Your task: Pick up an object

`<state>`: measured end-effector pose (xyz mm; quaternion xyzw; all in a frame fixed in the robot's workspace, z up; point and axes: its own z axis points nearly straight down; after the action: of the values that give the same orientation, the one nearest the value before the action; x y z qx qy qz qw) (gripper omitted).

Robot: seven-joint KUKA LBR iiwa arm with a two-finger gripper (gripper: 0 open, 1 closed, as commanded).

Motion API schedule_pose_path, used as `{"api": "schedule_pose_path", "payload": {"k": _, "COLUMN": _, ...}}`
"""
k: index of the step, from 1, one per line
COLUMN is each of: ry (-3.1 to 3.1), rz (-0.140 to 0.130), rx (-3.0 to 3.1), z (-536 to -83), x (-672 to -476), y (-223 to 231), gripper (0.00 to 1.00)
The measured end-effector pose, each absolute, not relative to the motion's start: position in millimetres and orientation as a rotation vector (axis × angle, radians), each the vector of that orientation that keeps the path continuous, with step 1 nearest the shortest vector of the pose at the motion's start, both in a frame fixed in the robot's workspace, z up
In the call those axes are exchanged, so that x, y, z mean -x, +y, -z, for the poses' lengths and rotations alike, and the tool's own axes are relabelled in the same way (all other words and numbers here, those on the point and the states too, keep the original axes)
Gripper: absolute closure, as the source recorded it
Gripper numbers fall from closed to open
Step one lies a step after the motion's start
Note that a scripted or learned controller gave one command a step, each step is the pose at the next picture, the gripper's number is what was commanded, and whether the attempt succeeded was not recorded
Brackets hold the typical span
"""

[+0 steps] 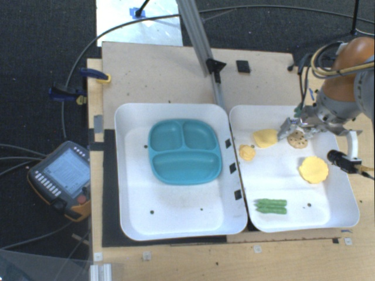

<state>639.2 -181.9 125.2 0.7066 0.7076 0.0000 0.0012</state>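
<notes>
- Cookie: in the right bin, far right part, directly at the gripper tips.
- Gripper: finger state cannot be told.
- Arm: enters from the right, wrist angled down-left.

The divided plate lies in the left bin; the cookie lies in the right bin.

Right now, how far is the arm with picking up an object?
Done: the gripper has reached the right bin and sits low beside the brown speckled cookie. In hand: nothing visibly between its fingers. Left: grasping and lifting. The yellow pieces, the small yellow piece and the green beans lie on the bin floor.
</notes>
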Motion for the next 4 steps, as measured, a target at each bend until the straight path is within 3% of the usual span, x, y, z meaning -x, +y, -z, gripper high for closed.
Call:
{"api": "schedule_pose_path", "payload": {"k": 1, "ry": 2.22, "rz": -0.006, "rx": -2.211, "z": -89.1, "x": -642.8, "y": -182.2, "gripper": 0.0}}
{"api": "schedule_pose_path", "payload": {"k": 2, "ry": 2.211, "rz": -0.013, "rx": -2.2, "z": -104.2, "x": -646.0, "y": -184.2, "gripper": 1.0}}
{"api": "schedule_pose_path", "payload": {"k": 4, "ry": 2.225, "rz": -0.005, "rx": -2.211, "z": -216.1, "x": -656.5, "y": -183.9, "gripper": 1.0}}
